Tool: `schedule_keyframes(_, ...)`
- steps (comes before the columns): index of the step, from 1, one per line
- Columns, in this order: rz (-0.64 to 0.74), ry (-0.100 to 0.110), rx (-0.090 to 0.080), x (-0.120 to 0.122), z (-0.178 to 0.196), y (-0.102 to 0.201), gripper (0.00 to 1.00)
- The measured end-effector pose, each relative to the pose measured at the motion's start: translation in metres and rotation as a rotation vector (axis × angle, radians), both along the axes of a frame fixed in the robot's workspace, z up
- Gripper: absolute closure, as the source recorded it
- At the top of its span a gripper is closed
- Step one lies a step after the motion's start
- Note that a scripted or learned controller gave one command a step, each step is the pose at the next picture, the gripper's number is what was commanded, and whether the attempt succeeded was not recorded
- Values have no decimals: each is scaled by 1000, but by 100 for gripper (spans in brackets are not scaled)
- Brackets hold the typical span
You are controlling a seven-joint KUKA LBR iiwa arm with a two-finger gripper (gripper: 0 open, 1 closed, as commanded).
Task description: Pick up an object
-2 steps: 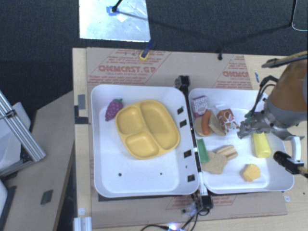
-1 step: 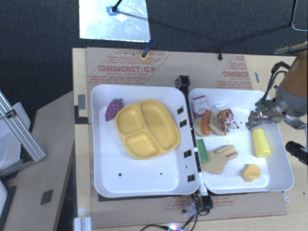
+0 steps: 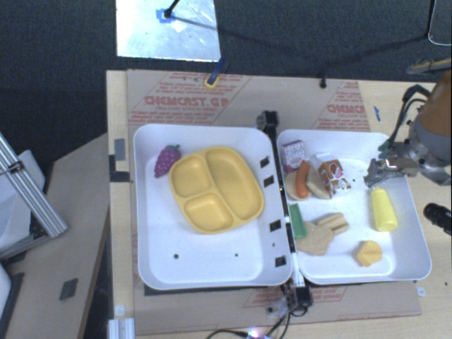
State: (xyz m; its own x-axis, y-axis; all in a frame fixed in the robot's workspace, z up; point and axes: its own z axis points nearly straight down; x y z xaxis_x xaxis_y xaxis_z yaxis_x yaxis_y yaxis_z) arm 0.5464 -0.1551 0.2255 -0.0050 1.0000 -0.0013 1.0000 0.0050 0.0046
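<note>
Right shallow white bin (image 3: 417, 260): held a loose group of toy food items. At its right side lay a yellow cylindrical plastic bottle (image 3: 383, 210), long axis running roughly up and down the view, resting on the bin floor. The gripper (image 3: 381, 169) stood just above the bottle's upper end in the view, near it; whether it touched the bottle could not be told, and whether it was apart or together could not be told either. Nothing was seen between its tips. The grey arm (image 3: 432, 133) entered from the right edge.

Other contents of the right bin: a small yellow-orange lumpy block (image 3: 369, 253) near the lower right corner, apart from the bottle; a tan flat bread-shaped piece (image 3: 321, 235) with finger-like ends at lower centre; a green flat stick (image 3: 297, 220) just beside it, along the bin's left wall; an orange sausage-shaped piece (image 3: 303, 179) lying on a pale round disc (image 3: 292, 186); a brown and white house-shaped carton (image 3: 332, 176) touching that group; a small white and pink box (image 3: 293, 152) at the upper left corner.

Left shallow white bin (image 3: 205, 263): held a yellow three-compartment plastic tray (image 3: 214, 188), set at a tilt, and a purple bunch of toy grapes (image 3: 167, 160) just beside its upper left edge.

Both bins sat side by side on a brown printed cardboard sheet (image 3: 187, 97) on the bench (image 3: 116, 104).
</note>
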Motion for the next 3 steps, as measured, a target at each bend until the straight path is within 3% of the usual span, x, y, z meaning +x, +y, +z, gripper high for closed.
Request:
schedule_keyframes(1,1,5,2,-33,0,32,100)
schedule_keyframes(2,2,6,3,-58,-10,84,100)
schedule_keyframes(3,0,1,1,-66,6,84,100)
